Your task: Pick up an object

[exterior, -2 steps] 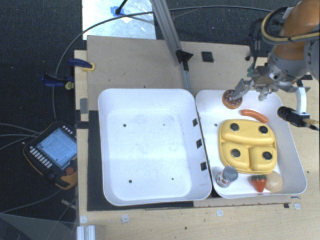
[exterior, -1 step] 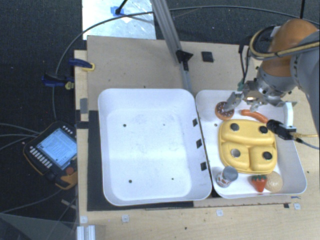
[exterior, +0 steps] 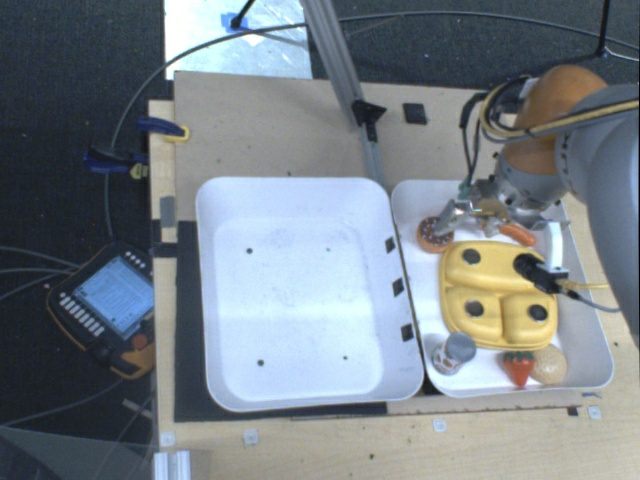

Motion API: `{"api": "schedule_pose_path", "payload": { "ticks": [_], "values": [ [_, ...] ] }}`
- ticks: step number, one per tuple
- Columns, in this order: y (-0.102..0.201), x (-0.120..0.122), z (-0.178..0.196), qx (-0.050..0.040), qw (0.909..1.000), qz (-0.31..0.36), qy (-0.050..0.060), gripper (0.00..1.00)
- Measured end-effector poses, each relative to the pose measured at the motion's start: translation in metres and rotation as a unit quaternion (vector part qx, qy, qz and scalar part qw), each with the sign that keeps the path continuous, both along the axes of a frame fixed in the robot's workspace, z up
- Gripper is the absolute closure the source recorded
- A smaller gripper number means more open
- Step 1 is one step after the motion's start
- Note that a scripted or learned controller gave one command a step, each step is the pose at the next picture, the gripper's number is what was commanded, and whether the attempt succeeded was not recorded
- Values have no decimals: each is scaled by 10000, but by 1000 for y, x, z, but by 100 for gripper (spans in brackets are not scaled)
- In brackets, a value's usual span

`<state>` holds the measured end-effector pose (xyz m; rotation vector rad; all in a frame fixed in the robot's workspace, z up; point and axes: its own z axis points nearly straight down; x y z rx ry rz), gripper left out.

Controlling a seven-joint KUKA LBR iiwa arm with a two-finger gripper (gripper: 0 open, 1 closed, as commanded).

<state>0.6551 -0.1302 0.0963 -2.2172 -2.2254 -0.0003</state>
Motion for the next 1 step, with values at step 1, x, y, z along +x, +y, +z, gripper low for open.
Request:
{"api": "schedule_pose_path", "payload": {
  "ticks": [1],
  "values": [
    [-1,3,-7,-8,10000,3,-39,0]
  ]
}}
